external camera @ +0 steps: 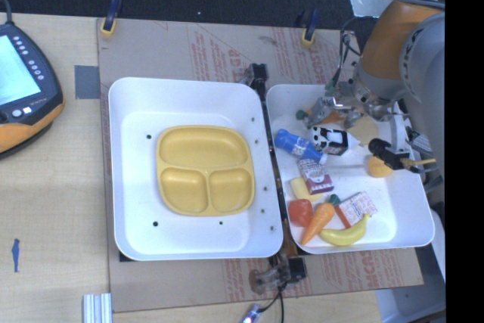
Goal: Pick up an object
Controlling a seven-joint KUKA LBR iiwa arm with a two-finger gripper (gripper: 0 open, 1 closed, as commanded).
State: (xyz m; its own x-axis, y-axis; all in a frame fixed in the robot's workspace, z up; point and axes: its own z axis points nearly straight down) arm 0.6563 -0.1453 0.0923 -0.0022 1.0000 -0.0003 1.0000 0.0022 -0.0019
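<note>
Even, bright overhead light falls on the bench [53, 185], the white bins [132, 231] look almost washed out with only thin soft shadows under their rims, the far floor stays dark, and the whole picture is slightly soft and grainy, softest on the arm [412, 41].

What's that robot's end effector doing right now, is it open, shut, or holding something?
End effector: low over the right bin, near the black-and-white toy; open or shut cannot be told, and nothing is visibly held.

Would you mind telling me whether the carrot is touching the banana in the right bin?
Touching. The camera view shows the carrot lying with its lower side against the left end of the banana, with no white bin floor visible between them.
</note>
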